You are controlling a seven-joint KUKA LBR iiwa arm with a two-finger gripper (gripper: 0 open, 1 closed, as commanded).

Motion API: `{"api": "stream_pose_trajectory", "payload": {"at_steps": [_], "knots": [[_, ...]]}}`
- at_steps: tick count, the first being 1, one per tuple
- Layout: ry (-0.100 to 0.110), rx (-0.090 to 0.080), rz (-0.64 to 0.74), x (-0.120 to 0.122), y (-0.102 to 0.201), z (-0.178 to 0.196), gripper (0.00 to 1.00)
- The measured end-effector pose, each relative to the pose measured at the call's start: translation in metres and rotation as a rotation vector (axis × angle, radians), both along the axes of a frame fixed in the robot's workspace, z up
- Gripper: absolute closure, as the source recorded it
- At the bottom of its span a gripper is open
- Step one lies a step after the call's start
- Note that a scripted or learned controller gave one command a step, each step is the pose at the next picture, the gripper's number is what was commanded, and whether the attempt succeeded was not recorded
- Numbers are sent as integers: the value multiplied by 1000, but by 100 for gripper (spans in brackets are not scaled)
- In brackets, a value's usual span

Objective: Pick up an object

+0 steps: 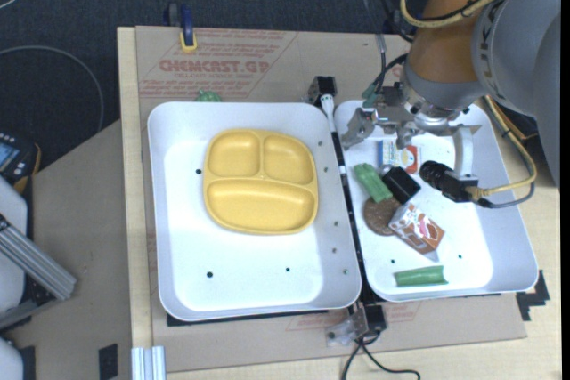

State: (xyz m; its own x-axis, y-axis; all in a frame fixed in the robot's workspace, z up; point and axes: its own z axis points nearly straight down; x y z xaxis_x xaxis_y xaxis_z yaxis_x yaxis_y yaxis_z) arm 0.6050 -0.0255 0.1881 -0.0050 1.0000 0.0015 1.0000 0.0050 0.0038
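The gripper (398,131) hangs low over the far part of the right bin (508,258), above the small clutter: a green block (373,181), a black piece (400,183), a red packet (417,229). Whether it grasps anything I cannot tell; the pick looks unfinished.

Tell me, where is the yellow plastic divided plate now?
The yellow plastic divided plate lies in the left white bin, in its upper middle part, far from the gripper over the right bin.

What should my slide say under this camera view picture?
Robot hand hovers over the cluttered right bin; yellow plate sits in the left bin.
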Motion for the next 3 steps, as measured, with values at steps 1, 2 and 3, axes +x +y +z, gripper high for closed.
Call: {"api": "stream_pose_trajectory", "payload": {"at_steps": [1,2,3], "knots": [[6,0,3,-33,87,21,0],[4,0,-4,-31,83,30,100],[-9,3,2,-45,128,141,100]]}}
